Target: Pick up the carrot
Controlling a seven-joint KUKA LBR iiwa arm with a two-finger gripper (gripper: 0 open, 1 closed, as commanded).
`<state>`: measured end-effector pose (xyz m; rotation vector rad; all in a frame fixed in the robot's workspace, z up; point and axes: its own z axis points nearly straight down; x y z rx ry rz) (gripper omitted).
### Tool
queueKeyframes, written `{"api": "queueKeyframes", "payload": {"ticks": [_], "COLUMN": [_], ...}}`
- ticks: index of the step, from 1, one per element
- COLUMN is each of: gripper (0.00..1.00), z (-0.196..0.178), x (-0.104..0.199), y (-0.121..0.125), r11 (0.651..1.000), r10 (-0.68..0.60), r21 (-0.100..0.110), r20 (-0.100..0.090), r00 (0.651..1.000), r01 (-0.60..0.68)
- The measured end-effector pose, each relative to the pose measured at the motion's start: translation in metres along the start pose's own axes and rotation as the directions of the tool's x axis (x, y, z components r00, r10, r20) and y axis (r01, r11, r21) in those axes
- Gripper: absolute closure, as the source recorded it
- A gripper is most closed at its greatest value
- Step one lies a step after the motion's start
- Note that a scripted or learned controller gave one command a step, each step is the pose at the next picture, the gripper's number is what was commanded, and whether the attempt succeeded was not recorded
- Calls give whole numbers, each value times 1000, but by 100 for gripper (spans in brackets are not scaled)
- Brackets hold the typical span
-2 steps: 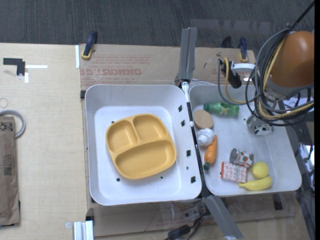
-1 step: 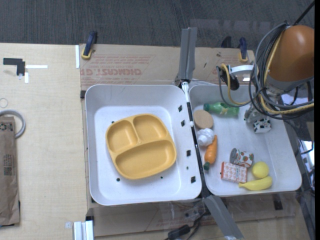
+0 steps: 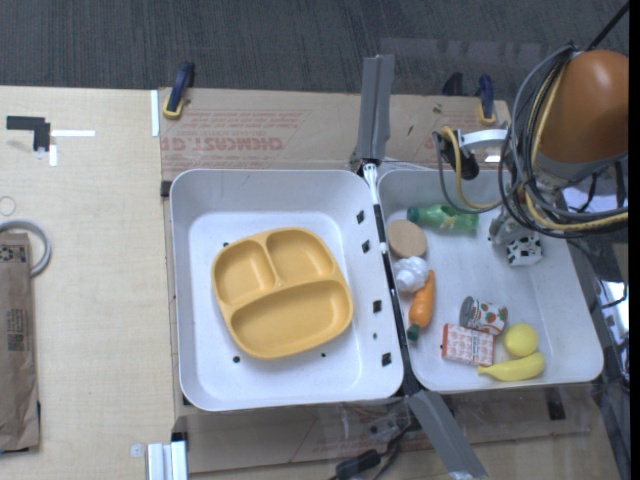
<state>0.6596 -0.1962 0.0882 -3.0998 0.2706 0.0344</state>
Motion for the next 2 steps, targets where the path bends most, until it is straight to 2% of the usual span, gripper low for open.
{"api": "queueKeyframes", "payload": {"ticks": [2], "gripper": [100], "z": [-6], "x": [2], "y": [3], "r11": [1000], "r10": [6], "r21": [-4], "r20": [-11], "r00": [1000], "r01": [-6]}}
